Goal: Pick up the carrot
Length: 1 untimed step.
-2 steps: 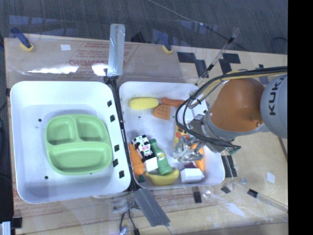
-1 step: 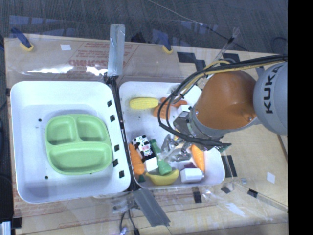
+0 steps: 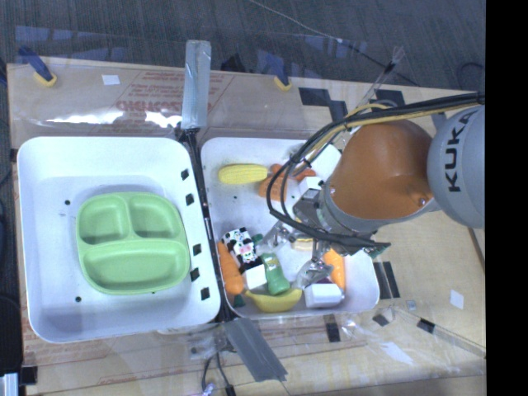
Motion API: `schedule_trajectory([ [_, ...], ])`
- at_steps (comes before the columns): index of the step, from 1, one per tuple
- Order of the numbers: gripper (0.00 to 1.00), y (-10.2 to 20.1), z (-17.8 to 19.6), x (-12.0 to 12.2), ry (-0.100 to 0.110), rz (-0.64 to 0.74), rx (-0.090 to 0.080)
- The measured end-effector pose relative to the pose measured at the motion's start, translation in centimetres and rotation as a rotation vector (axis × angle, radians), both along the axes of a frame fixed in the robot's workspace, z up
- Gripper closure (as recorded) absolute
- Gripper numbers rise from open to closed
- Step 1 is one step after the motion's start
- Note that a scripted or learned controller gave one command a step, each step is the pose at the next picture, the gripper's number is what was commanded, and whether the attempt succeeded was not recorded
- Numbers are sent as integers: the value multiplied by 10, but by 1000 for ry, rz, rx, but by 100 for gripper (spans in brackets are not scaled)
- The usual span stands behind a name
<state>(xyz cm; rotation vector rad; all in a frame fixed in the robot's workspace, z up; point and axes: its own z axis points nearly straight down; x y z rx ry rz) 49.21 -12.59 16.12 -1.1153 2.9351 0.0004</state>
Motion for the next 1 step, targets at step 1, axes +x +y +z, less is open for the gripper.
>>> schedule_trajectory([
  [1, 0, -69, 59, -3, -4, -28, -5],
])
